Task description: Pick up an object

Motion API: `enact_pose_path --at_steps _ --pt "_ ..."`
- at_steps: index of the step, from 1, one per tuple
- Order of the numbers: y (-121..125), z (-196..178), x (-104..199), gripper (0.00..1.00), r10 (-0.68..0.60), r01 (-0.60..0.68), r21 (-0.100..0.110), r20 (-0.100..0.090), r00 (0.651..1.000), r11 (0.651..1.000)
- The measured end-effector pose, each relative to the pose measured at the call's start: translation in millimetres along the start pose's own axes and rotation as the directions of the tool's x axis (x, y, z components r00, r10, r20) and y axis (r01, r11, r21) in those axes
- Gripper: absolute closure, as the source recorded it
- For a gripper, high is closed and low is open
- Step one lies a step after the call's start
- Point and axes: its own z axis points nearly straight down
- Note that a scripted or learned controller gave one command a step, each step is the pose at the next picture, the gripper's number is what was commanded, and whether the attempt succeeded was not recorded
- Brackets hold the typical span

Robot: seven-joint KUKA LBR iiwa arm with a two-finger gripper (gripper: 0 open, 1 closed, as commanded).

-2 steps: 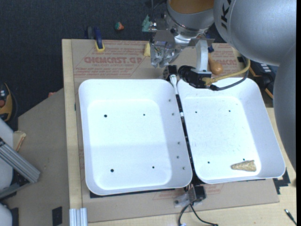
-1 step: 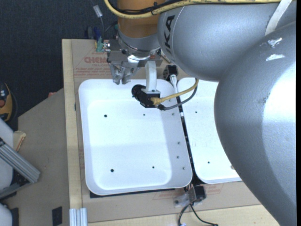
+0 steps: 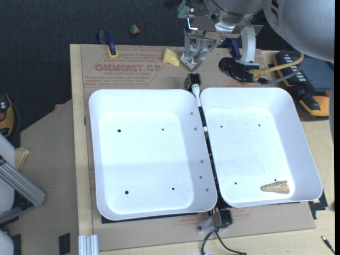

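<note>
One thing alone lies in either bin: a small, flat, tan, wedge-shaped scrap with a ragged outline (image 3: 275,187), resting on the floor of the right shallow white plastic bin (image 3: 297,137), in the lower right of the frame and close to that bin's near wall. The left shallow white plastic bin (image 3: 101,142) shows a bare floor with a few dark dots.

Farther up, along the top edge of the frame above the seam between the two bins, hangs the grey two-finger gripper (image 3: 194,58), over the brown cardboard sheet (image 3: 133,65) that backs the bins. It is well apart from the tan scrap and holds nothing; whether its jaws are spread or pressed together I cannot tell, since metal parts there blur together.

To do this step well, I judge the arm should travel down-frame and rightward until it sits over the scrap, turn the wrist so the fingers cross the wedge's narrow width, and descend nearly to the floor. Because the piece looks thin and sits near the wall, a shallow descent would likely miss it, and an offset one could strike the rim.
</note>
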Motion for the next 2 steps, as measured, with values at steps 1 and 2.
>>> enact_pose_path --at_steps 1,2 --pt "-14 73 71 1.0 -0.016 0.016 0.022 -0.003 1.0 1.0" --pt "7 103 113 1.0 -0.015 0.015 0.011 -0.003 1.0 1.0"
